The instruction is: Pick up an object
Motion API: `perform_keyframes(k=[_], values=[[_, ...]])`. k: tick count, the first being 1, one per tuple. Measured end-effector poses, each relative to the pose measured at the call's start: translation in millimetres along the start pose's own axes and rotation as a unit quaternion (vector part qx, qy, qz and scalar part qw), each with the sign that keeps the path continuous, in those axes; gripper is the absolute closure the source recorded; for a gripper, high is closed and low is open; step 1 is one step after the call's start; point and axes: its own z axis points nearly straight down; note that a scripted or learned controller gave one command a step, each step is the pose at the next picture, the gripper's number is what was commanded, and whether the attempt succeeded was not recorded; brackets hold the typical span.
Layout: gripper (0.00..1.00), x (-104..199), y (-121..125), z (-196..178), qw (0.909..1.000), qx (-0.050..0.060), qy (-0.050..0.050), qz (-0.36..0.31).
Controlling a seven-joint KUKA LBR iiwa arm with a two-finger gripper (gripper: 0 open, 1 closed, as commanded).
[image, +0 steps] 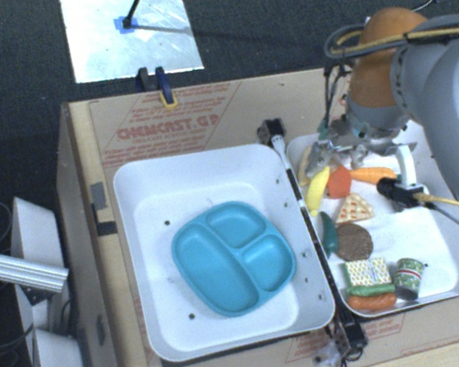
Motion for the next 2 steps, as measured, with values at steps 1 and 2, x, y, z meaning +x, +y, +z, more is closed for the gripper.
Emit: perform_keyframes(k=[1, 2], values=[[0.0, -20, -65, 19, 1.0, -0.001, 0.0, 0.001], [1.0, -19, -63, 7, 1.0, -0.003, 0.0, 0.001]])
